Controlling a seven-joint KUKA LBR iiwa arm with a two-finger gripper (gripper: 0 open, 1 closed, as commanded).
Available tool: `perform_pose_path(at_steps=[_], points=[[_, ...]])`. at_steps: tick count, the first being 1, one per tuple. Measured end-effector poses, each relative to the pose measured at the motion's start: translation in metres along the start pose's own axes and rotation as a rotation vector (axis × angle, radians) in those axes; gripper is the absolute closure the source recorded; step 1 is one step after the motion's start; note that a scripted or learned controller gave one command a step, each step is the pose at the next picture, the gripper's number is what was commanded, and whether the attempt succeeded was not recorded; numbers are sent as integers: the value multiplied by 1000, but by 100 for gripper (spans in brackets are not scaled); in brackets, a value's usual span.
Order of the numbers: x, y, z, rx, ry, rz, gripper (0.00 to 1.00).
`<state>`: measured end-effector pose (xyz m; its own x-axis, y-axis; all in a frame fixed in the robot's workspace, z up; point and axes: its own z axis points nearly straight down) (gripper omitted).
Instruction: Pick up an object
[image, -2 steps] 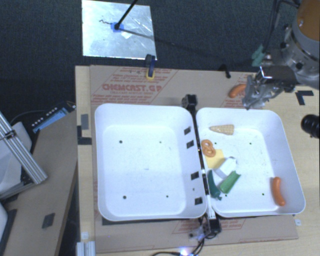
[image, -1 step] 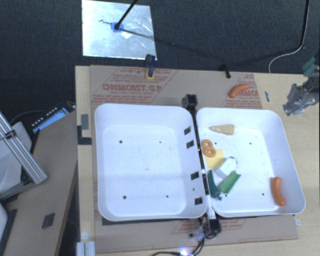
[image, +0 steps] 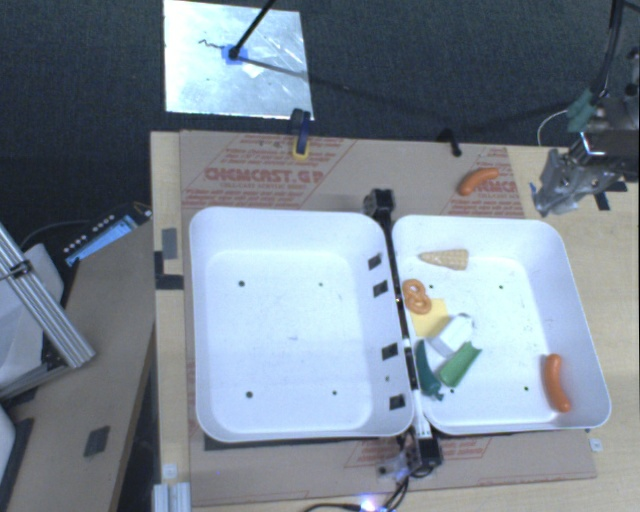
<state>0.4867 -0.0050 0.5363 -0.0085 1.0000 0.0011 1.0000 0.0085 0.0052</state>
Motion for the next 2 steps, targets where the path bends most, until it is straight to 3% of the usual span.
perform_pose_path(at_steps=[1,2], points=[[50,0,1,3,1,0,100],[-44,-1,1,1,-4,16,100]])
